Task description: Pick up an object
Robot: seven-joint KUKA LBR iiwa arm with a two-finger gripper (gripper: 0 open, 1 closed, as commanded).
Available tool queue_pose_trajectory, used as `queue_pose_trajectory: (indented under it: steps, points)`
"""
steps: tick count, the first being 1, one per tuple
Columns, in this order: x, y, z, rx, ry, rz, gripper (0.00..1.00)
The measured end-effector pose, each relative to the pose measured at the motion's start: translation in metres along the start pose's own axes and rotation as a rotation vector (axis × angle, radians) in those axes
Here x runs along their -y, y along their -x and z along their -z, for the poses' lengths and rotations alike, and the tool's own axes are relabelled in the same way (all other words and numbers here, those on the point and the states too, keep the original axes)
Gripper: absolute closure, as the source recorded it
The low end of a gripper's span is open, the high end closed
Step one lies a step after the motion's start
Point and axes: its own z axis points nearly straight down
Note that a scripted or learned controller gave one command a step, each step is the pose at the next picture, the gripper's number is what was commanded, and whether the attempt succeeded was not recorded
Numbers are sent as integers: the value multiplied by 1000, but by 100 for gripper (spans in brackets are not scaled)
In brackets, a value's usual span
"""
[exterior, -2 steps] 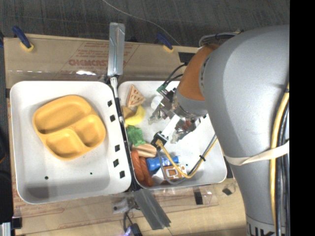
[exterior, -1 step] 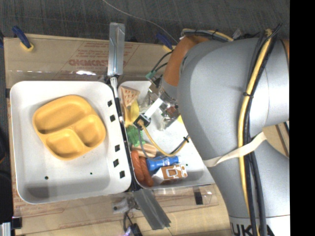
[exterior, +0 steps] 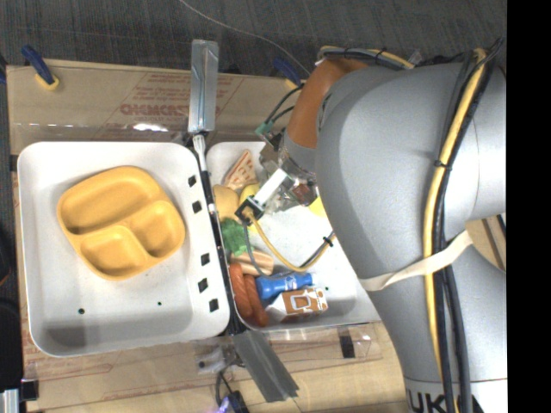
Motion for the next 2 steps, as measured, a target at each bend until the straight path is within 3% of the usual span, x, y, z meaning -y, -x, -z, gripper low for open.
queue_pose_trajectory:
  steps: [1, 2]
  points:
    - [26, -24, 94, -9, 8, -403, 100]
    - [61, 43, 91, -2, 3, -429, 100]
